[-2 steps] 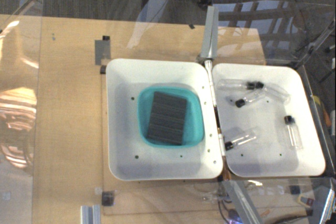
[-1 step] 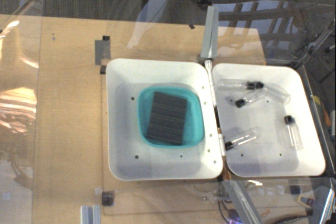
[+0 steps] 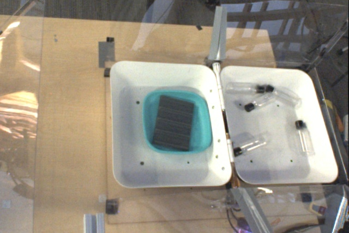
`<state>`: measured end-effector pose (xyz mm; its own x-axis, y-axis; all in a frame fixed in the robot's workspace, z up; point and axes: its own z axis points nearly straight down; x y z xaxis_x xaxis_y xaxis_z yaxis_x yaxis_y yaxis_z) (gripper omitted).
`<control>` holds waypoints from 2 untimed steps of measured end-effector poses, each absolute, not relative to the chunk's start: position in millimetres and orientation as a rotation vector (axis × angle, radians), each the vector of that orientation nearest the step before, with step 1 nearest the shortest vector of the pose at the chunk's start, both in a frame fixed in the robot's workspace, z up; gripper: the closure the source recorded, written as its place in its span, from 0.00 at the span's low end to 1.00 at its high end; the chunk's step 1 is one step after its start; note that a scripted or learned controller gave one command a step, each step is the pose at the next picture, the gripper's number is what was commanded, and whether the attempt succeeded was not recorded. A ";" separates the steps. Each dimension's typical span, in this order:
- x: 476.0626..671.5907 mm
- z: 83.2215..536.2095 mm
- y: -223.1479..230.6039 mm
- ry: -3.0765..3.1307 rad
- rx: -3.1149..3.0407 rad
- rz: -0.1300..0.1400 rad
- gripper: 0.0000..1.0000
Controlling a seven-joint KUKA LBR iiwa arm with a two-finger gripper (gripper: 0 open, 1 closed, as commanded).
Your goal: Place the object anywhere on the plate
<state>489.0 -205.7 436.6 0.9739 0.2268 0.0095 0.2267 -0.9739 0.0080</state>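
Observation:
A dark grey ribbed block lies flat on the teal square plate, which sits in the middle of the left white bin. The block covers most of the plate's centre and leans a little clockwise.
The right white bin holds several clear plastic vials with black caps: one pair near its back, one at the front left, one at the right. A metal post stands behind the bins. Clear panels border the bench.

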 end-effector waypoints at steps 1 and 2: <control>488.9 436.6 -205.8 0.358 3.114 0.016 0.00; 488.9 436.6 -205.8 0.358 3.114 0.015 0.00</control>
<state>488.9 -205.8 436.6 0.9739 0.2267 0.0090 0.2267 -0.9739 0.0077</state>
